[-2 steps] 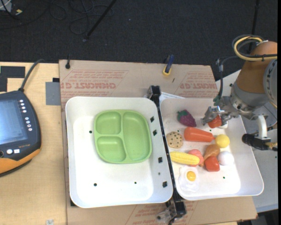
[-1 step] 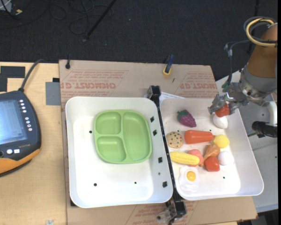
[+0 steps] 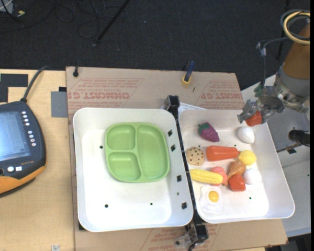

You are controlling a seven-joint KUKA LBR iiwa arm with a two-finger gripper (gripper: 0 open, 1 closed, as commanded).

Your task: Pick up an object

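Two shallow white bins sit side by side on the bench. The left bin (image 3: 89, 140) carries a green divided plate (image 3: 137, 152) with three compartments, lying flat near its middle. The right bin (image 3: 272, 182) holds a cluster of toy food: a purple bunch of grapes (image 3: 209, 132) toward the far left, a white egg (image 3: 246, 135) to its right, an orange carrot (image 3: 222, 152) lying crosswise, a cookie (image 3: 195, 155) just left of the carrot, a yellow lemon (image 3: 247, 157), a corn cob (image 3: 206, 177), a red tomato (image 3: 237, 182) and a fried egg (image 3: 213, 197) at the near side.

The arm enters from the right, and its gripper (image 3: 253, 115) hangs over the far right corner of the right bin. A small red object (image 3: 254, 120) sits at the fingertips and appears to be clamped between them, though the fingers are dark and the view there is poor. This red piece is just beyond the white egg, apart from the other food.
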